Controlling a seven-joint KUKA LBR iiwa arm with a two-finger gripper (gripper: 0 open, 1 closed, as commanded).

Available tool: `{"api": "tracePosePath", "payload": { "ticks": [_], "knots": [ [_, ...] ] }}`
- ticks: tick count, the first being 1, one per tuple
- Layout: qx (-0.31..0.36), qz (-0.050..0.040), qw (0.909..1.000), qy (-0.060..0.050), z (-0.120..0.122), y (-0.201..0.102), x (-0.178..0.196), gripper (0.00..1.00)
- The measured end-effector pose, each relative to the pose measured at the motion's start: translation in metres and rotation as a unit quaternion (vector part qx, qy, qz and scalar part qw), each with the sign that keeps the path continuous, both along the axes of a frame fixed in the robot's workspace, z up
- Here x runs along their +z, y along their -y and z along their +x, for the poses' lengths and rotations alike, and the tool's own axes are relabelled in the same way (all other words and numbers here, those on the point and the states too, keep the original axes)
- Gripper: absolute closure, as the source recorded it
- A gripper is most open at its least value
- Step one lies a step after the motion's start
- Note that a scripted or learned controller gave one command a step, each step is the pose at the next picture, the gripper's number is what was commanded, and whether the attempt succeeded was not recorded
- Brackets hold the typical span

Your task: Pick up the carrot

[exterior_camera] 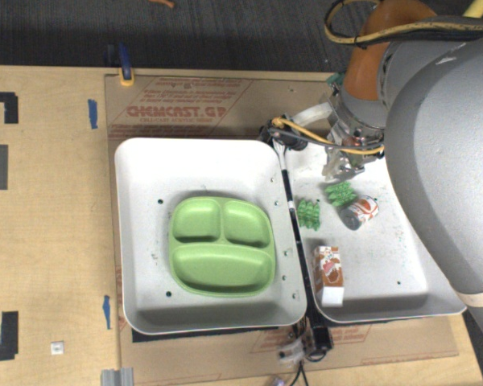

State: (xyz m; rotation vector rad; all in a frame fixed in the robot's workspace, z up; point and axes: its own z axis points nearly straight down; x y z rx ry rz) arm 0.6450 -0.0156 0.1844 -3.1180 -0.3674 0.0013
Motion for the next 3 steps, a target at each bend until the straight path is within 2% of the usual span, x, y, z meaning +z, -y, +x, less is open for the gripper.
{"api": "tracePosePath", "payload": {
  "ticks": [1, 2, 3],
  "knots": [
    [-0.001, 0.0002, 1.0, 0.0, 0.0, 0.0, 0.01, 1.0],
    [0.136, -0.0001, 0.9908, -0.001, -0.003, -0.066, 0.0, 1.0],
    [0.025, -0.0003, 0.9997, 0.0, -0.021, -0.063, 0.008, 1.0]
  ]
}}
